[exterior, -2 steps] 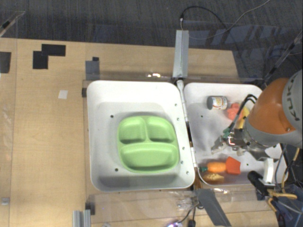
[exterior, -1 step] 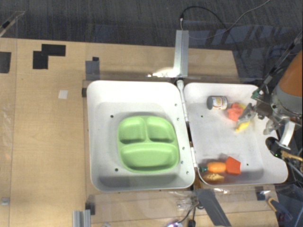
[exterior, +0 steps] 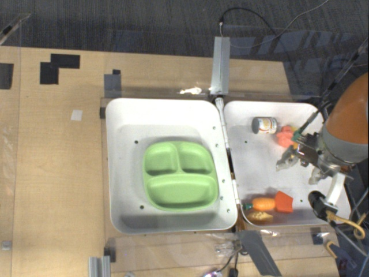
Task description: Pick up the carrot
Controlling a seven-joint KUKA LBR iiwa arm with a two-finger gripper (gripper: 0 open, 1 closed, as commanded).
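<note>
Right now the arm is reaching in over the right bin, with the tool hanging above the bin's right half, fingers spread apart and nothing between them. One fingertip is pointing toward the bin's middle. The carrot is lying at the near edge of the right bin, well apart from the tool, just beside an orange-red block on its right and touching a small yellowish item below it. A small can is lying on its side near the bin's far edge, with a pinkish-red toy next to it, close to the tool. The left bin is holding a green divided plate. Both bins are sitting on the wooden counter.
</note>
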